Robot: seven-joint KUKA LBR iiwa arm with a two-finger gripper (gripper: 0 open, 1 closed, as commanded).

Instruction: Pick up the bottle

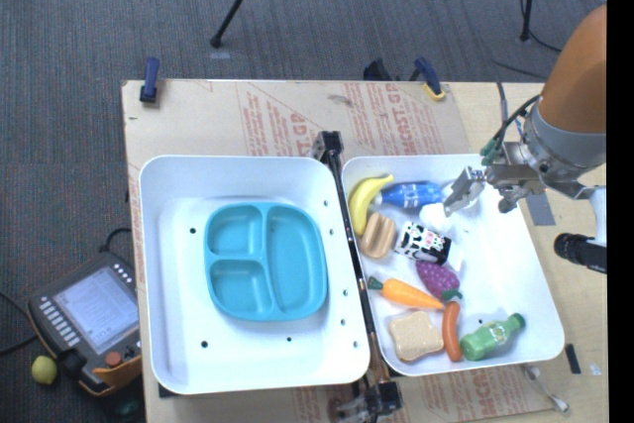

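Red printed lettering on cardboard sheet (297, 119) under bins, upside down, too blurred to read.

A single fixed camera looks down from above at a slant, set far enough back to take in the whole table (287, 114), both white bins (163, 213) side by side, and grey carpet (99, 5) beyond the far edge. The arm (580, 84) enters from the right side of the picture.

We see a teal divided tray (265, 261) in the left bin (158, 213); the right bin (535, 287) holds a banana (363, 197), carrot (411, 292), toast slice (415, 335) and purple grapes (438, 275).
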